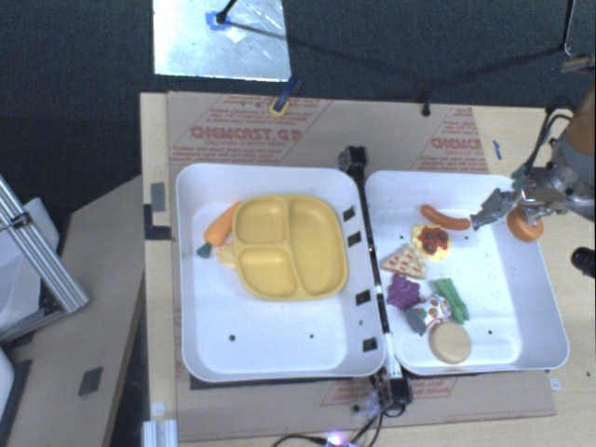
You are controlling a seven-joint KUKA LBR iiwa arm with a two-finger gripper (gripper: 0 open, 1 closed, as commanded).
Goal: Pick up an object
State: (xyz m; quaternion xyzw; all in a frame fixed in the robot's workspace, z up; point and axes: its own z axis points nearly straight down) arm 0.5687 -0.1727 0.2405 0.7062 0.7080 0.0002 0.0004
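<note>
The sausage (444, 218), a reddish toy with its long axis running nearly across the right bin (540, 329), is judged to be the likeliest thing to be picked, because it lies just to the left of the gripper (491, 209), with its right end almost under the fingertips. Whether the jaws are apart or together cannot be told, since the gripper is seen from the side as one dark wedge, and nothing is seen held in it. The gripper is reached in from the right, over the upper part of this bin, so a short move to the left and downward would probably be needed. Just below the sausage, a small red and yellow toy (433, 240) is found, and under it a pizza slice (405, 262) is lying; both are close enough to be touched by mistake. Further below and to the left of the jaws, a purple toy (403, 291), a green toy (452, 299), a small can (421, 318) and a round beige toy (451, 343) are gathered together. An orange piece (527, 227) is seen just to the right of the jaws, near the wrist. Well apart on the left, in the left bin (270, 357), a yellow divided plate (284, 248) is placed, with a carrot (220, 225) touching its left edge.
</note>
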